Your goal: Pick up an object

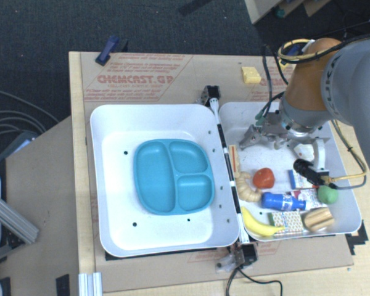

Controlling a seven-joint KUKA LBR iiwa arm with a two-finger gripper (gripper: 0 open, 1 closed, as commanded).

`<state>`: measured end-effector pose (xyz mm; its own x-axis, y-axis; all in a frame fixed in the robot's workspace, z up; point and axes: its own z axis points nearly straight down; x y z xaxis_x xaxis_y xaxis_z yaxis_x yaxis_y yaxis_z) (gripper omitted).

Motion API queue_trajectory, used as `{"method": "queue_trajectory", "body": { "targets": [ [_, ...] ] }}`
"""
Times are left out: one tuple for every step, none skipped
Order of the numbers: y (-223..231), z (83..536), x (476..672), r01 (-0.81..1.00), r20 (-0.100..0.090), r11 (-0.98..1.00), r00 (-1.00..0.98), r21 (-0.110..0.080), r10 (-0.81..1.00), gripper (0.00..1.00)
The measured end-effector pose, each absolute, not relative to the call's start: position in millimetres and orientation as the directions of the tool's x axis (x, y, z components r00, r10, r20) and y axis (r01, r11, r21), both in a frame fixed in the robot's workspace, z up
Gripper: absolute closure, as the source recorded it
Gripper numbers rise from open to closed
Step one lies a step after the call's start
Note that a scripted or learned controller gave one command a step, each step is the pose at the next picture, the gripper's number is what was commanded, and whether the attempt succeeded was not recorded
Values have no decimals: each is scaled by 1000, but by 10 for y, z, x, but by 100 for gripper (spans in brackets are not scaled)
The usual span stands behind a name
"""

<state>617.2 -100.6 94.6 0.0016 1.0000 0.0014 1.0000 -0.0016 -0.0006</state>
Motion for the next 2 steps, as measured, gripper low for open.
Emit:
{"method": "queue_trajectory", "body": {
  "targets": [
    [-1003,1047,6177,1000,1,-2,2,1,1000,100],
    [-1003,1045,6176,1000,2,-2,2,1,1000,0]
  ]
}}
